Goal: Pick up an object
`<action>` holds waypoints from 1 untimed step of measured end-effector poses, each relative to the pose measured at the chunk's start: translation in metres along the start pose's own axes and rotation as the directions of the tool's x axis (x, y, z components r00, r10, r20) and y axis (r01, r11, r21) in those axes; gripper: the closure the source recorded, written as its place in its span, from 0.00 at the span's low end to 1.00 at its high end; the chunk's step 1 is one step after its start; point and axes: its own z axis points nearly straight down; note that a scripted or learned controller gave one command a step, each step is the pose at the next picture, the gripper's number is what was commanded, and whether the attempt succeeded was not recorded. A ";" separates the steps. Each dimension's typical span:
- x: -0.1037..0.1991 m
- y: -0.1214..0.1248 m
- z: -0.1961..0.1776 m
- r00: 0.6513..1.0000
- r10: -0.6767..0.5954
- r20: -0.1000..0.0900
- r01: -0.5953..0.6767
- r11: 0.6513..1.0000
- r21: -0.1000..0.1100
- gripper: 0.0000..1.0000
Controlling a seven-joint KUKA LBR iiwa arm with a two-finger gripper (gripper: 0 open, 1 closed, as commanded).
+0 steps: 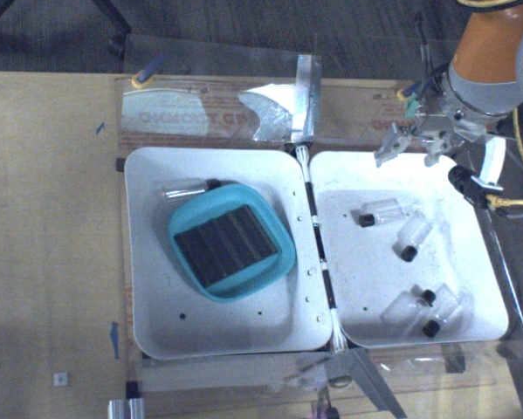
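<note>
The right bin holds several small clear vials with black caps: one lying near the middle, one just right of it, and two close together near the front right corner. My gripper hangs over the back edge of the right bin, above and behind the vials. It is open, with nothing between its two grey fingers.
The left bin holds a teal square dish with a dark ribbed insert, tilted, and a clear vial behind it. A clear plastic sheet and metal strip lie behind the bins. Cables run along the right bin's right side.
</note>
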 end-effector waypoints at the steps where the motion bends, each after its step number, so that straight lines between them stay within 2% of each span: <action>1: -0.011 -0.020 0.117 0.987 -0.158 0.001 0.158 0.987 -0.003 0.00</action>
